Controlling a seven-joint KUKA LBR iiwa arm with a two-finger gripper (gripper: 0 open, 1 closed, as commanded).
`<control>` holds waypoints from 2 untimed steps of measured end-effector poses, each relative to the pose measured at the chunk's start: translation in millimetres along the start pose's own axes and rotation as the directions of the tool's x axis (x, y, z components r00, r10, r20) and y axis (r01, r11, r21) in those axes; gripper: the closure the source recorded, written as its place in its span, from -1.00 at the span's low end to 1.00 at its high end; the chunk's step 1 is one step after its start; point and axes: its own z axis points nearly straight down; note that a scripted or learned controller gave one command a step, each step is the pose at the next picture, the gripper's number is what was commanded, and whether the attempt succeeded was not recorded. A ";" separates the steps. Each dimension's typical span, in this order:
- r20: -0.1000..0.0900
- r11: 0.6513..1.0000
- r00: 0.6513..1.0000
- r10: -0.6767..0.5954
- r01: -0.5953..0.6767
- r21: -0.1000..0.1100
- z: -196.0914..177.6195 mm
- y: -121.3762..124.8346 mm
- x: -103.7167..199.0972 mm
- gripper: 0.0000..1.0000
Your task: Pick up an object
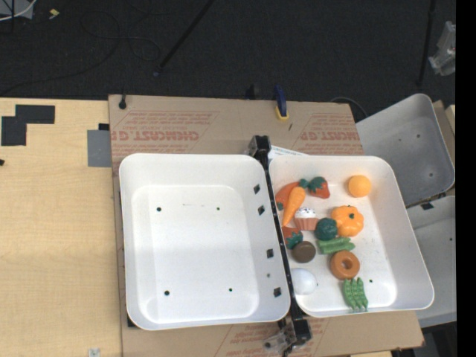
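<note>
Bins first: left bin (193, 236) beside right bin (405, 233), walls touching; every toy lies in the right one; pumpkin (348, 220) mid-bin, carrot (291, 202) by the shared wall, donut (344, 264) nearer the front, orange ball (359, 186) apart at the back. Picking looks not yet begun; no toy is lifted; gripper state I cannot tell. Next move, I judge, calls for descending on an isolated piece; the ball suits, though it may roll.
</note>
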 end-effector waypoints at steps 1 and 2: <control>-0.006 1.000 1.000 0.004 -0.004 0.024 183.6 -3.0 -57.5 1.00; 0.004 1.000 1.000 -0.003 0.003 -0.010 28.7 0.0 -55.4 1.00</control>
